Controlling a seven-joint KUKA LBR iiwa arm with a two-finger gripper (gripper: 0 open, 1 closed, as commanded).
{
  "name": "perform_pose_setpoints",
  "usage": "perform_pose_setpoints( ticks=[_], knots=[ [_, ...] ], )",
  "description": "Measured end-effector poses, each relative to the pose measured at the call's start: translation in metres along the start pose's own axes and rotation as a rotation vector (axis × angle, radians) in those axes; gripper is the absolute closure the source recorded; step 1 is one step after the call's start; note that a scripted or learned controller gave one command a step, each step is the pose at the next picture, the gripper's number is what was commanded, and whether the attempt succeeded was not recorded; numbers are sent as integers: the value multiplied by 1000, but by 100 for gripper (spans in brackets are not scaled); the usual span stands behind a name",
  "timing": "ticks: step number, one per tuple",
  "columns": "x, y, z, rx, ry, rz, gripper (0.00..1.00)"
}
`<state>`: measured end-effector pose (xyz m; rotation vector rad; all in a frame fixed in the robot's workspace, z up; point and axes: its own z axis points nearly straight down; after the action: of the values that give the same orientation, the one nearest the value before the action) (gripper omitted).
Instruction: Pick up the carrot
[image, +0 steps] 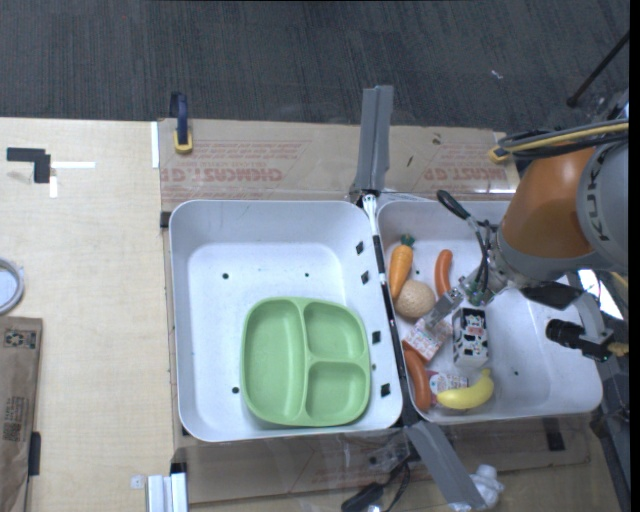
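"Start from the left. What's on the bench?"

"Pale wood bench. At its far left edge a roll of tape peeks in, with a brown paper bag just below it at six o'clock. Up toward eleven o'clock of the left bin there's a blue-and-yellow clamp on the bench's back edge, and behind that the floor is dark carpet."

"And the bins?"

"The left bin holds a green divided plate, sitting toward the bin's five o'clock corner. A grey divider post rises at twelve o'clock where the two bins meet. The right bin is crowded."

"Where's the carrot?"

"The carrot lies at about ten o'clock in the right bin, close to the wall shared with the left bin. It's orange, tapered, green top pointing to twelve o'clock, nearly upright in the view. A tan round item touches its lower end. A red-orange sausage lies just to its three o'clock, apart from it. A yellow banana sits at six o'clock in that bin."

"And the arm?"

"The gripper hangs over the middle of the right bin, at about four o'clock from the carrot and not touching it. I can't tell how its jaws stand from here."
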<state>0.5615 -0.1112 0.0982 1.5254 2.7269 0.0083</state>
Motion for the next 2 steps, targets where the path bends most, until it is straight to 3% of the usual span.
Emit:
perform_pose_setpoints(
  ticks=[1,2],
  knots=[
    [-21,58,-25,11,10,20,0],
    [-45,85,9,18,13,-123,0]
  ],
)
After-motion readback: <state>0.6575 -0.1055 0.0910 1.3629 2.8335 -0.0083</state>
